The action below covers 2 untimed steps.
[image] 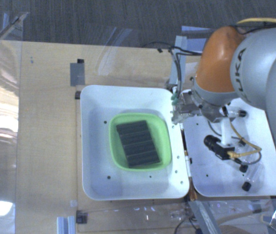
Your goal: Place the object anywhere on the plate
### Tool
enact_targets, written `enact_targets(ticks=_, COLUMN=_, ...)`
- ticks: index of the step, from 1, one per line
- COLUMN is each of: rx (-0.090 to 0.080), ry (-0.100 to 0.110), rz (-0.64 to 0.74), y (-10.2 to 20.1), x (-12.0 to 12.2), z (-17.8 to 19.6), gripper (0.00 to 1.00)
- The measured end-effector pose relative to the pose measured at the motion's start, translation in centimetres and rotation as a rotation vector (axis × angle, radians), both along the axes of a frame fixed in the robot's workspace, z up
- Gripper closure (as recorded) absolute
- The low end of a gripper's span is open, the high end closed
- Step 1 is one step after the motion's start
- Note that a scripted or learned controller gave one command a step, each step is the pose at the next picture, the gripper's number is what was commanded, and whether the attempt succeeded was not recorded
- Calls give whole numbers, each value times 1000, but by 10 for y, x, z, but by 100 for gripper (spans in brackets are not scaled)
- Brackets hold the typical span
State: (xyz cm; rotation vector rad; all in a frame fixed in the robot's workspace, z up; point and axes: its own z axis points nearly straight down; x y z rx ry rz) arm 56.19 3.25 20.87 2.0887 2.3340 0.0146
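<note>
The block (138,143) lies flat on the green plate (164,139) in the left bin (91,179). My end effector (180,109) hangs at the bins' shared edge, apart from it; released or clenched, I cannot tell. I judge placing done; next, lift clear.

Bright, even light is falling on the bench (45,155); glare is washing out its left edge, and soft shadows are pooling along the left bin's (93,179) inner walls.
</note>
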Motion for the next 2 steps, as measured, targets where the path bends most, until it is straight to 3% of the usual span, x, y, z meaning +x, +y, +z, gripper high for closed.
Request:
enact_targets(ticks=1, rx=0, ry=10, rz=113, y=45, x=-32, z=-24, gripper=100)
enact_targets(ticks=2, rx=0, ry=10, rz=113, y=44, x=-31, z=-24, gripper=0)
